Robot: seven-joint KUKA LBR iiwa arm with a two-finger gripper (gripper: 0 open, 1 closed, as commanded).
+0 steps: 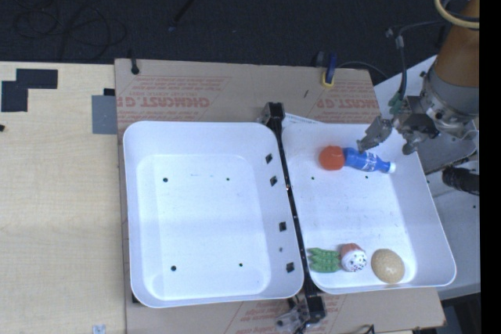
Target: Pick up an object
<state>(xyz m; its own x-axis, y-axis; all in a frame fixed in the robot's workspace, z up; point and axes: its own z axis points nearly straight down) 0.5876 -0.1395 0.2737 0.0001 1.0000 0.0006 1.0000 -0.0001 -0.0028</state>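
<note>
Hovering at the right bin's (438, 246) far edge, the gripper (395, 134) has its fingers spread and holds nothing. Just below and left of it lies a blue bottle (368, 162), long axis running left to right, its left end touching an orange ball (331, 158). My guess is the bottle is the nearest pick. Well apart, along the near wall, sit a green toy (323, 259), a small ball (353, 258) and an egg (387, 265). The left bin (137, 168) sits on cardboard (203, 94).

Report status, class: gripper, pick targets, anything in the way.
Gripper open, above right bin's far edge, holding nothing. Blue bottle just below it, orange ball touching the bottle. Green toy, spotted ball, tan egg along near wall. Nothing blocking.
</note>
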